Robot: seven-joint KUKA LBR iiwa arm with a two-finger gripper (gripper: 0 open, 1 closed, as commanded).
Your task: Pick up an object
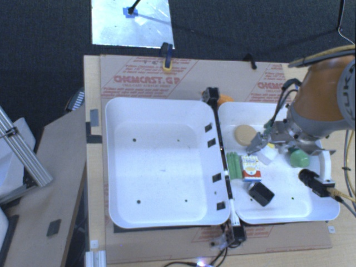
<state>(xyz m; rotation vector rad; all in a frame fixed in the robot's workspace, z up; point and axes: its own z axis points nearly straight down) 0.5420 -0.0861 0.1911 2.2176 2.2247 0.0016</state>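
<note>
Hand (261,144) low over right bin (289,211) (fingers' state unclear), beside tan disc (243,134), green object (299,158) half hidden

The bench (94,166) bears 2 white bins, left (161,160) and right (289,204), touching.

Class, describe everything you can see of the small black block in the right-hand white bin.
The small black block is a boxy, matte, dark object, plastic or foam by its look. It lies tilted on the floor of the right-hand white bin, near the front, just below the red, white and blue carton. Nothing grips it; the gripper is farther back.
</note>
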